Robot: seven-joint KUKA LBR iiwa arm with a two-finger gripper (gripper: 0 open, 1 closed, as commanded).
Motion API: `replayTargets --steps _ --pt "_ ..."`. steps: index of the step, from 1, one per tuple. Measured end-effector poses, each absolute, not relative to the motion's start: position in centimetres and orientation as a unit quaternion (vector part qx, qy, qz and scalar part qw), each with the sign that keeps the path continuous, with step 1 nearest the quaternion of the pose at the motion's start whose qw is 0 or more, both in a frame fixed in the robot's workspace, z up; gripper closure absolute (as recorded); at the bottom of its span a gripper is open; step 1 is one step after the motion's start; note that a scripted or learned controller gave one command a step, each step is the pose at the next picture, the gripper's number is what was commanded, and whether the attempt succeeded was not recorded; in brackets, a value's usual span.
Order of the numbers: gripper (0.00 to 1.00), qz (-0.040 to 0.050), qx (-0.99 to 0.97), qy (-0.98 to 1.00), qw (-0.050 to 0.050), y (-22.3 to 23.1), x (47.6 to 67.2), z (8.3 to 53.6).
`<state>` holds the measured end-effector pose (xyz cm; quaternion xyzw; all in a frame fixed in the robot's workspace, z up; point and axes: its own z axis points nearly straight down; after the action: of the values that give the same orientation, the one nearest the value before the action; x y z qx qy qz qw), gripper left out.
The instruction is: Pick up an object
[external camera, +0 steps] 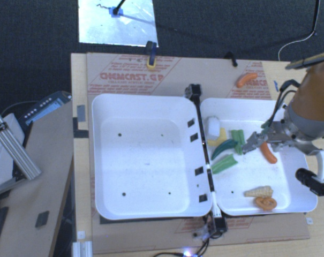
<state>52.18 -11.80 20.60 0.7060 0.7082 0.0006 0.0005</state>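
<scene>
Brown board (130,74) with red "CHEMCAST" print lies under both bins. Yellow-and-blue clamp (150,55) at its far edge. Shiny metal sheet (117,14) beyond, on dark carpet. Grey keypad device (44,107) and aluminium rail (12,146) at left.

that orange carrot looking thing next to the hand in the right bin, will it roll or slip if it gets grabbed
The carrot-like piece is narrow and rounded, so it would probably roll sideways if nudged across its length. It looks smooth and glossy like toy plastic, so likely light, stiff and a bit slippery between fingers. It lies flat on the right bin floor beside the hand, so tipping seems unlikely.
</scene>
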Motion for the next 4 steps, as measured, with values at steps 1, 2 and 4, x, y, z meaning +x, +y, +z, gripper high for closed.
replayTargets --steps 1,2,4 --pt "0.0 -0.0014 0.708 0.706 -0.002 -16.4 48.4 7.9" --pt "0.0 0.0035 0.703 0.712 0.004 -10.5 59.2 8.6" --pt "1.0 0.0007 0.706 0.708 0.001 -14.0 53.7 9.5"
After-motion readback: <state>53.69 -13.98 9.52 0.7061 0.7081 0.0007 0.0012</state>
